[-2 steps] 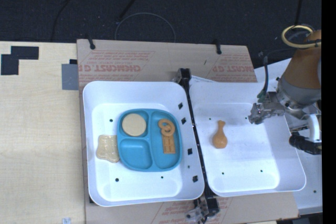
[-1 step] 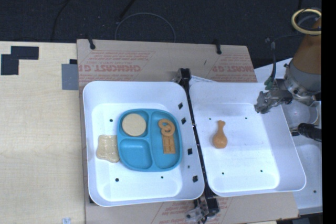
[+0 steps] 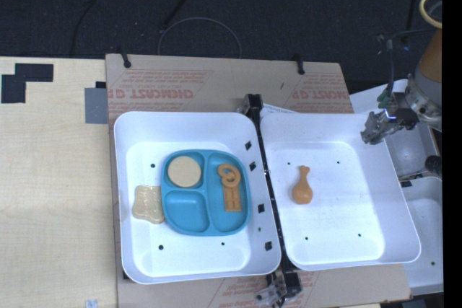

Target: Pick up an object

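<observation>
orange pear-shaped toy [image 3: 302, 186] lies mid-floor in the right bin [image 3: 404, 227].
gripper [image 3: 377, 128] hovers at that bin's far right corner, well apart from the toy, grasping nothing.

I see both white bins [image 3: 328, 256] as smooth plastic with a soft gloss. Inside the left bin [image 3: 137, 242] the blue tray [image 3: 189, 216] looks like matt plastic. Under the bins lies brown cardboard [image 3: 216, 86] (printed, dull), and left of it, pale wood bench [image 3: 50, 191].
</observation>
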Robot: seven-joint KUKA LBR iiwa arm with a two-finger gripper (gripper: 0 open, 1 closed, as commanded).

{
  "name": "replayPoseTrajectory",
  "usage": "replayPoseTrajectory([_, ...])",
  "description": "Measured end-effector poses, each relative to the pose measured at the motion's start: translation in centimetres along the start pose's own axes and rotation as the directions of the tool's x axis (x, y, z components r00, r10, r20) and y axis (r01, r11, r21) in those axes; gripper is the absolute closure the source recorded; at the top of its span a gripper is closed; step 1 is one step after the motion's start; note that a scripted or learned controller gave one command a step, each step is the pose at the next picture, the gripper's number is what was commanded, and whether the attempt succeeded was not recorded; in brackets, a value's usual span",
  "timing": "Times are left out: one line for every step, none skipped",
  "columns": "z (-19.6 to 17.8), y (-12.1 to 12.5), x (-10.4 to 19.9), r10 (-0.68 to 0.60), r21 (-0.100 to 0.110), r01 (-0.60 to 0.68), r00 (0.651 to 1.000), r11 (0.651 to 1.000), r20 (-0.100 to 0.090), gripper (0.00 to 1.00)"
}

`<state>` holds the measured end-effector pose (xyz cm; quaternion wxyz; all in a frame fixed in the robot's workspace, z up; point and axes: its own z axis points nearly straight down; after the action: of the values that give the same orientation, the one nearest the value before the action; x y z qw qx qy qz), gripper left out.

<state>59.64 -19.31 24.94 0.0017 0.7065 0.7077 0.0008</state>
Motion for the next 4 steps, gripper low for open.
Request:
replayPoseTrajectory([1.1,0.3,4.6,-0.003,0.007,0.003,1.000,1.000,-0.003,1.00])
replayPoseTrajectory([0.4,0.1,9.9,-0.003,0.007,0.003,1.000,1.000,-0.004,1.00])
replayPoseTrajectory([1.1,-0.6,15.5,-0.003,0.008,0.003,1.000,1.000,-0.004,1.00])
replayPoseTrajectory([1.6,-0.8,21.6,-0.003,0.008,0.003,1.000,1.000,-0.004,1.00])
